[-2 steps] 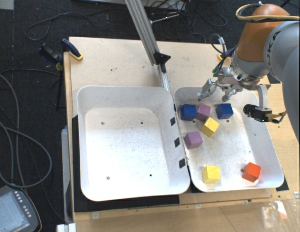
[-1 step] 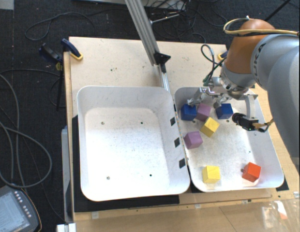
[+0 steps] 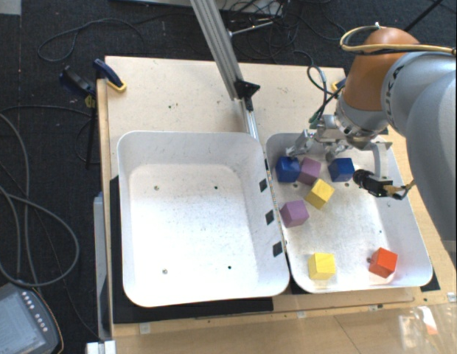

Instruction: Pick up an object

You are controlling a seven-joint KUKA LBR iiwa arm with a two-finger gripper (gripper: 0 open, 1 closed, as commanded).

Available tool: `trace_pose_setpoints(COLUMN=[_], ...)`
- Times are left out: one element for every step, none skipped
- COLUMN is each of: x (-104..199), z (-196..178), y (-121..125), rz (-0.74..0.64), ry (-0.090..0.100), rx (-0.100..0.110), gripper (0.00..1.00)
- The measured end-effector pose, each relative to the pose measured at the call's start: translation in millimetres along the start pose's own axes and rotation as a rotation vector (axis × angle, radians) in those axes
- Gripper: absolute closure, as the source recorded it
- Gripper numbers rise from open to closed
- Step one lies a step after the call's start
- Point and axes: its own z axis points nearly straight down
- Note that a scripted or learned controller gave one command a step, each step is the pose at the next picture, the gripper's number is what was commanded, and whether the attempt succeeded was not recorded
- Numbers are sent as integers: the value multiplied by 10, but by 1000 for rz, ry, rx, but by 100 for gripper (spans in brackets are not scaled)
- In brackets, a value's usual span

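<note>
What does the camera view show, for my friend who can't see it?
A grey robot arm reaches over the right bin, which holds blue, purple, yellow and orange blocks. The left bin sits beside it on a tan bench.

No legible text, label, brand, number or sign anywhere in the camera view; the small grey handheld unit with a screen (image 3: 18,323) at the lower left shows a blank display and its buttons are too small to read; the small black square marks (image 3: 270,216) along the divide between the two shallow white bins carry no readable characters; the coloured cubes show plain faces; the bench surface is unmarked.
</note>
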Motion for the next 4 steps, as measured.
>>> trace_pose_setpoints(x=[8,-6,-9,437], z=[-89,-648,-961,-1029], y=[4,-68,-49,-179], rz=[-1,2,0,-6], ry=[2,2,2,5], rx=[1,16,17,23], gripper=[100,100,100,100])
